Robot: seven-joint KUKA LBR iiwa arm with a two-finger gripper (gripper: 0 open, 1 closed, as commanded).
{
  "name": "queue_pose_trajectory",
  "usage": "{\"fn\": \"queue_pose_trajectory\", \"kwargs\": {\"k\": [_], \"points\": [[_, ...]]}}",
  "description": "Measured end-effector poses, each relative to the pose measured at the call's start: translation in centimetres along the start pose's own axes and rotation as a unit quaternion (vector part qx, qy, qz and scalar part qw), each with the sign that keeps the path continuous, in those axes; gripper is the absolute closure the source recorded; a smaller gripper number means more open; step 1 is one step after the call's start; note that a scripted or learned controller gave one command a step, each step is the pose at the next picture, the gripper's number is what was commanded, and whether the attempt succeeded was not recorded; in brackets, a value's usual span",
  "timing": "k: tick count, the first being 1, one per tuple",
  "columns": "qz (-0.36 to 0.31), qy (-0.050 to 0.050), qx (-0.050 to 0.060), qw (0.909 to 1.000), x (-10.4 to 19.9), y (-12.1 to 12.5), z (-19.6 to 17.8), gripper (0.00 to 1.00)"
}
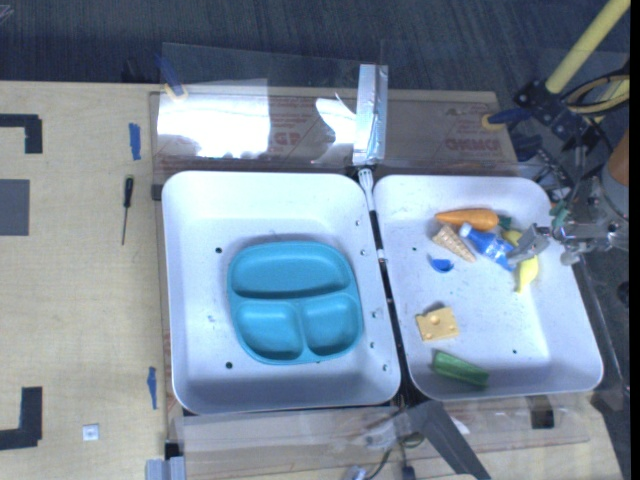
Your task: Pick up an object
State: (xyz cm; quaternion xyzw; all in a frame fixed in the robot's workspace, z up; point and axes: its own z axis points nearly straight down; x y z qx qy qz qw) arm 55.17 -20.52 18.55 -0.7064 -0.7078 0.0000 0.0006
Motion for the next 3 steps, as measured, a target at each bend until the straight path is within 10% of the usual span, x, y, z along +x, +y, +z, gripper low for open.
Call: {"fn": "queue_pose_trajectory", "kwargs": {"k": [1,2,3], "points": [[-0.017,0.002,-0.003,0.9998,0.0,2.3,8.8,0.0],[-0.017,0.0,-0.003,0.9998,-0.2,2.3,7.9,1.0],[0.002,0.0,-0.005,1.0,6.1,9.4,-0.5,1.0]]}}
